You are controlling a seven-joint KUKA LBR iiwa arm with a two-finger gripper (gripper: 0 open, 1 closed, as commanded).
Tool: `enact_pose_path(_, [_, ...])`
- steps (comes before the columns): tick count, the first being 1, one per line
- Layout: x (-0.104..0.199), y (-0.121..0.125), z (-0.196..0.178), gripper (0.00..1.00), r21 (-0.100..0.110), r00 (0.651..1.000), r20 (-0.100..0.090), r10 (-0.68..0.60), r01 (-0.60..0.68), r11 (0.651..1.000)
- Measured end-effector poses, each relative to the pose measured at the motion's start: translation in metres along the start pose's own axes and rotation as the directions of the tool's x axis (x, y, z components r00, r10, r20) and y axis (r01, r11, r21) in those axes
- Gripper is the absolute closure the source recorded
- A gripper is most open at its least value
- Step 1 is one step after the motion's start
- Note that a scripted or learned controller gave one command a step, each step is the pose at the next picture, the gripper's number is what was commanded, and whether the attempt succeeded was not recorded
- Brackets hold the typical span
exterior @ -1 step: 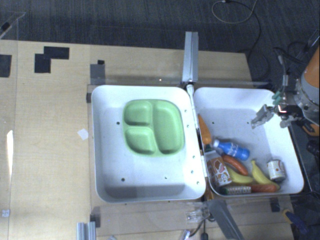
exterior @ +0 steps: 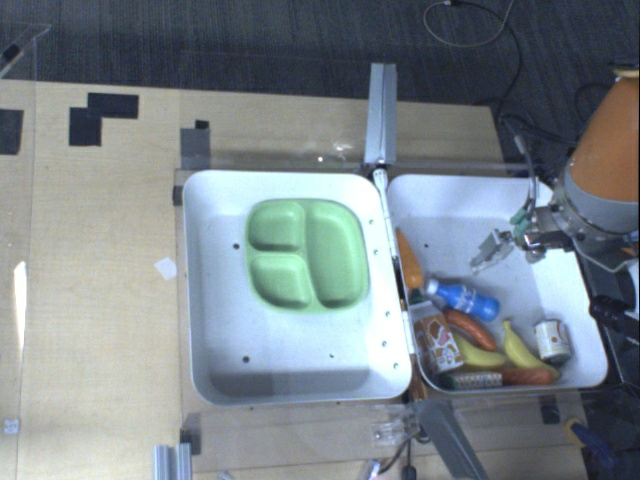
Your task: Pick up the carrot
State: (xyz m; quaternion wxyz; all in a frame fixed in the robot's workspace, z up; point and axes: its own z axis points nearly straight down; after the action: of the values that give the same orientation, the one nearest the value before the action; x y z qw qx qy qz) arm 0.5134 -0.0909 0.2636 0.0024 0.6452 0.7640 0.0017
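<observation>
Your gripper (exterior: 497, 248): fingers spread, nothing between them, hovering above right bin (exterior: 440, 208), up-right of bottle (exterior: 462, 298). Can (exterior: 551, 341) right of bottle, bananas (exterior: 500, 352) below-right. Carrot (exterior: 407, 259) lies just up-left of bottle, along bin's left wall. Green tray (exterior: 305, 253) farther left.

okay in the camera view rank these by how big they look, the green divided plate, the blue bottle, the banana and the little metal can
Largest to smallest:
1. Green divided plate, by far the largest.
2. Blue bottle and banana look about alike in length, so I won't rank them; the bottle is partly overlapped by its neighbours.
3. Metal can, smallest.
</observation>
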Motion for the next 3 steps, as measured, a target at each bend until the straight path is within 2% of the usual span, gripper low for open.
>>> enact_pose_path(1, [0.034,0.083,0.079,0.00,0.001,0.975,-0.001,-0.222,0.222,0.975])
enact_pose_path(2, [-0.013,0.085,0.167,0.00,-0.002,0.995,0.000,0.095,-0.095,0.995])
enact_pose_path(3, [-0.025,0.122,0.177,0.00,-0.002,0.841,-0.001,0.541,-0.541,0.841])
